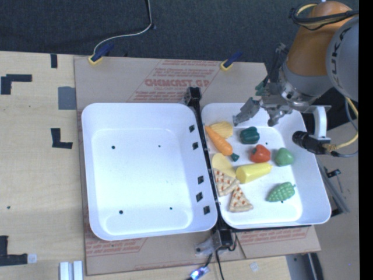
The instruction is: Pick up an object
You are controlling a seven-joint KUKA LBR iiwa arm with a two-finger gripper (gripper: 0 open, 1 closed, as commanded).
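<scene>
The right bin [312, 212] holds several toy foods: a dark green pepper [249, 135], a red pepper [260, 153], a light green piece [284, 156], a yellow corn cob [253, 171], an orange carrot [219, 141], green grapes [281, 192] and two waffle-patterned wedges [239, 201]. My gripper [257, 115] hangs over the back of this bin, just above the dark green pepper. Its two fingers are spread apart, with nothing between them.
The left bin [93, 156] lies beside the right one, divided from it by a black hinge strip [200, 156]. Both rest on a cardboard sheet [169, 80]. A white cable [145, 16] runs across the dark backdrop.
</scene>
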